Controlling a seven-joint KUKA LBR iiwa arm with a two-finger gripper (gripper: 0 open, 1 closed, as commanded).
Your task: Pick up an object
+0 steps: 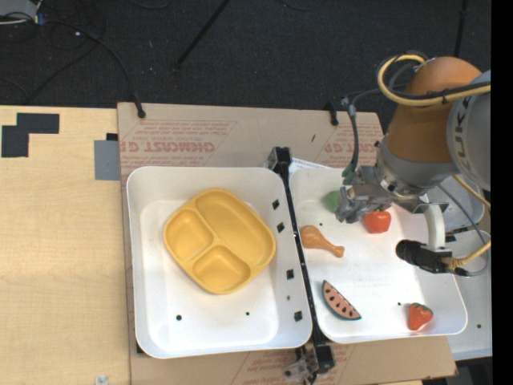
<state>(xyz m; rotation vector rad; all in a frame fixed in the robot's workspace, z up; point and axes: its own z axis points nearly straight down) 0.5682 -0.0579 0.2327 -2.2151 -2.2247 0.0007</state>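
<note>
Now, end effector beside tomato.

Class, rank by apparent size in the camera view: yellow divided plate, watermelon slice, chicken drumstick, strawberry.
1. yellow divided plate
2. chicken drumstick and watermelon slice, too alike to rank
3. strawberry

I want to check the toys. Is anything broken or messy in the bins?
Nothing looks broken or spilled. The chicken leg, watermelon slice, strawberry and tomato lie apart in the right bin; the yellow plate sits askew in the left bin.
</note>
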